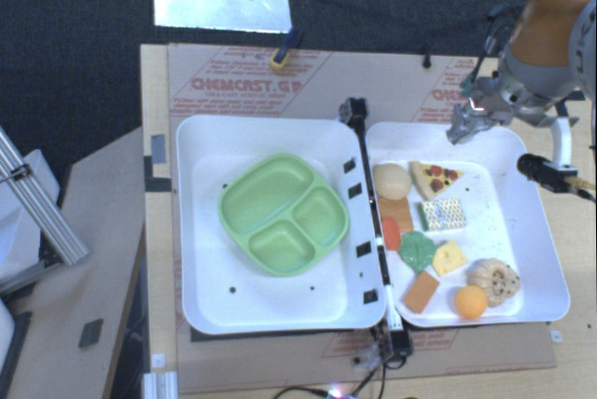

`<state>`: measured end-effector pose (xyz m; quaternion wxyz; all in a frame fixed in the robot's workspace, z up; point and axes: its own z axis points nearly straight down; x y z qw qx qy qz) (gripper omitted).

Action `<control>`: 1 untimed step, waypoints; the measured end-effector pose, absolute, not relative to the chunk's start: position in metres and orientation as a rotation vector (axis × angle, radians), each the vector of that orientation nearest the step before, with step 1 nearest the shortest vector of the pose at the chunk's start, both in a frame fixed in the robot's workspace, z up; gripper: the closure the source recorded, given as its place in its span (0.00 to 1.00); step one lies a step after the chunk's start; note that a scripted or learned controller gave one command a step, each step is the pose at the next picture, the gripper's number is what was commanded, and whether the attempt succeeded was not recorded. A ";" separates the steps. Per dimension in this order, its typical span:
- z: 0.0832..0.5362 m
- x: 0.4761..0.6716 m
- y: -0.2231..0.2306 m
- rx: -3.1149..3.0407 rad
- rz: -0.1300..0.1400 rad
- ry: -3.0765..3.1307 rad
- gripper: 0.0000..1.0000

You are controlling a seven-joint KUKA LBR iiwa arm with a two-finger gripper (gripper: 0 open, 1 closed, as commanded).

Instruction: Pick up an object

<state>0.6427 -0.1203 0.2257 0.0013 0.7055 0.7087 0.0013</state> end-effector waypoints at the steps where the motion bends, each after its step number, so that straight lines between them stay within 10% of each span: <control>1: 0.228 0.619 -0.076 2.213 0.002 2.231 1.00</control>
